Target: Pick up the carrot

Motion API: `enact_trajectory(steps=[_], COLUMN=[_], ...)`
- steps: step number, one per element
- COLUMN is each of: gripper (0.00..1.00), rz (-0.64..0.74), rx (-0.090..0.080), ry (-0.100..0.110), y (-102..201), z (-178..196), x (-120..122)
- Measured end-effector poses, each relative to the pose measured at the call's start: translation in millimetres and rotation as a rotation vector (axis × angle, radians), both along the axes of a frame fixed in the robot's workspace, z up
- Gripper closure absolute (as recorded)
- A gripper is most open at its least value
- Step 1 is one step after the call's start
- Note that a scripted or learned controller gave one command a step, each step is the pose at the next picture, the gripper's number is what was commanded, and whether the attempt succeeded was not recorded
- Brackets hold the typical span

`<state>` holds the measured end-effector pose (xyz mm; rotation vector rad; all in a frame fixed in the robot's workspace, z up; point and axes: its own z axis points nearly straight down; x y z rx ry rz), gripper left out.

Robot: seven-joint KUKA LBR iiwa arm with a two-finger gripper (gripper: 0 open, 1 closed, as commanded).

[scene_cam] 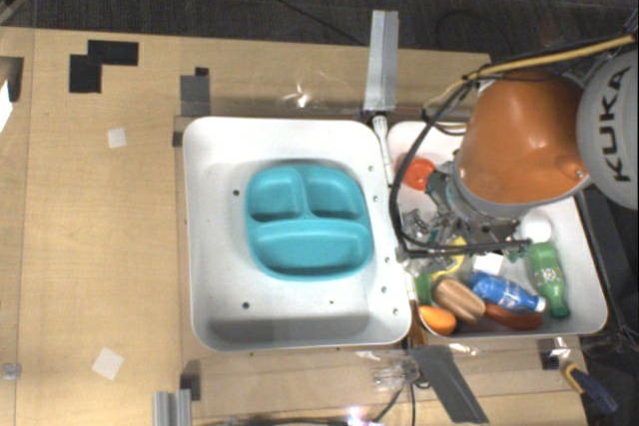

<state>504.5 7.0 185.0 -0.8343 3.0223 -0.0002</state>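
Gripper (461, 236) down inside right bin (589, 289), wrist hiding fingertips; grasping or released, cannot tell. Carrot (436, 318) just below gripper, at bin's near-left corner, against bread roll (460, 297). Blue bottle (507, 293) and green bottle (547, 276) to gripper's right. Teal tray (305, 218) in left bin (210, 214).
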Motion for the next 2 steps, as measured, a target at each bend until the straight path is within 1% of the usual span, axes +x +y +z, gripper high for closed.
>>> enact_trajectory(steps=[1, 2], gripper=[1.0, 0.0], rz=[-0.329, -0.329], rx=[0.002, 0.002], ry=[-0.002, -0.002], y=[-10.2, -10.1], z=[0.7, 0.7], x=[5.4, 5.4])
